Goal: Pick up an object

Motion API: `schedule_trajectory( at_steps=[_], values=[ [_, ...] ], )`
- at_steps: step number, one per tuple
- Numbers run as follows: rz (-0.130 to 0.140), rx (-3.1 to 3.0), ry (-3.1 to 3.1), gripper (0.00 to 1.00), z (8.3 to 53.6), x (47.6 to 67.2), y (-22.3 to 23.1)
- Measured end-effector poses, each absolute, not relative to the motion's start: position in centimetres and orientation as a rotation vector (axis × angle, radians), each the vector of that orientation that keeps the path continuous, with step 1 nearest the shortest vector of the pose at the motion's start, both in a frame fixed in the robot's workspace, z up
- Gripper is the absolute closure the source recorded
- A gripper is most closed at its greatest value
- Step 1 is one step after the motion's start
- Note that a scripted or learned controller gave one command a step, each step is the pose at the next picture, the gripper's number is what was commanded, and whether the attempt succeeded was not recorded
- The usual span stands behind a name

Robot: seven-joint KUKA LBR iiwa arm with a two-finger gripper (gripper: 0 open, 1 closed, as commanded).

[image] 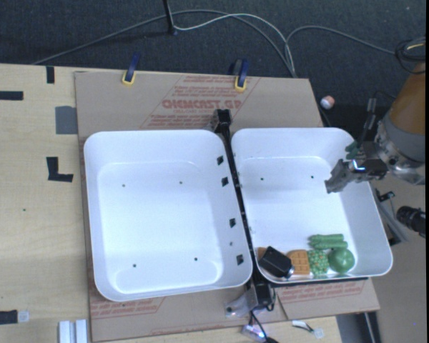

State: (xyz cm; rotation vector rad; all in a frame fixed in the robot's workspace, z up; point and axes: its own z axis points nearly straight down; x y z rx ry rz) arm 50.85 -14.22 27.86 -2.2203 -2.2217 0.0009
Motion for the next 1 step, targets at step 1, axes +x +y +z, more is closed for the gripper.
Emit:
schedule_trajectory(
  at_steps=[1],
  values=[
    [0.005, -2.217, -2.22, 1.0, 21.88, 53.95, -14.28]
  ],
)
